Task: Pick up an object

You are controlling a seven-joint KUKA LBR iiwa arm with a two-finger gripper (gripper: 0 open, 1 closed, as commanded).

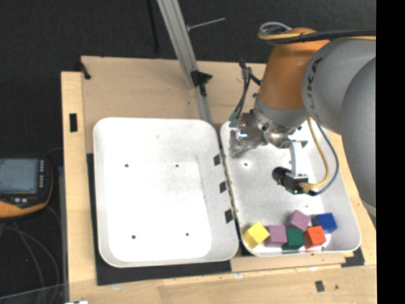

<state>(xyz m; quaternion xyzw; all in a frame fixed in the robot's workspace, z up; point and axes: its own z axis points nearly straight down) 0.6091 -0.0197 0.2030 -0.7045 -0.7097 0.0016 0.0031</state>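
While the end effector (239, 138) is seen at the top left of the right bin (266, 170), the blocks (288, 231) are bunched well apart from it, toward five o'clock, by the near wall. Its grip cannot be told.

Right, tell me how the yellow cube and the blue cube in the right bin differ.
The yellow cube sits at the left end of the cluster, nearest the divider between the bins; the blue cube sits at the right end, nearer the outer wall. The yellow cube looks turned corner-on to the camera, while the blue cube looks squarer to the bin edge. The yellow one stands out brightly against the white right bin; the blue one is dark. Both look like similar small blocks.
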